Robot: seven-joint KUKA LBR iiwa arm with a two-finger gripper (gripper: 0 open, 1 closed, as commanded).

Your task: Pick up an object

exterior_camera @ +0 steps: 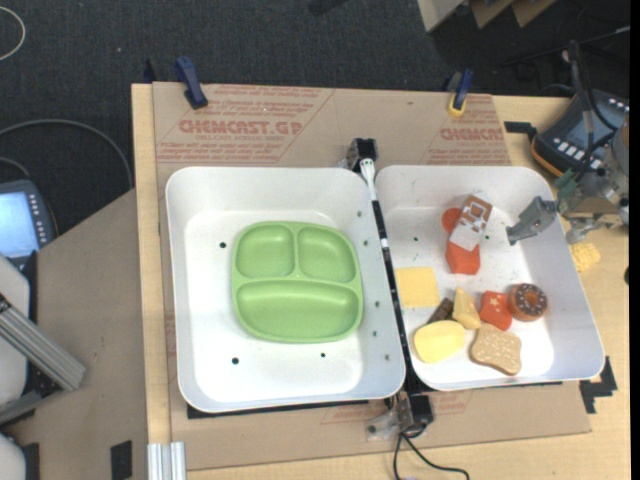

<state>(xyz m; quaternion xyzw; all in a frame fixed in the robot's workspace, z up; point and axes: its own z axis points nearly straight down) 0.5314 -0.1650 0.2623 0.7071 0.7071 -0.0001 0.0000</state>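
Holding one green plate (297, 281), two bins (190, 268).

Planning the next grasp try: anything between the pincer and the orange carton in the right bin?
Nothing visible. The pincer hangs over the right bin, to the right of the orange carton, with bare white bin floor between them. The other food pieces, like the donut, lie nearer the camera, off that line.

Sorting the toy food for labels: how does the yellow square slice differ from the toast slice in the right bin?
The yellow square slice is plain yellow with straight edges; the toast slice is tan, speckled, with a rounded outline. The yellow square slice lies near the bin's left wall, the toast slice near its front rim. Both lie flat.
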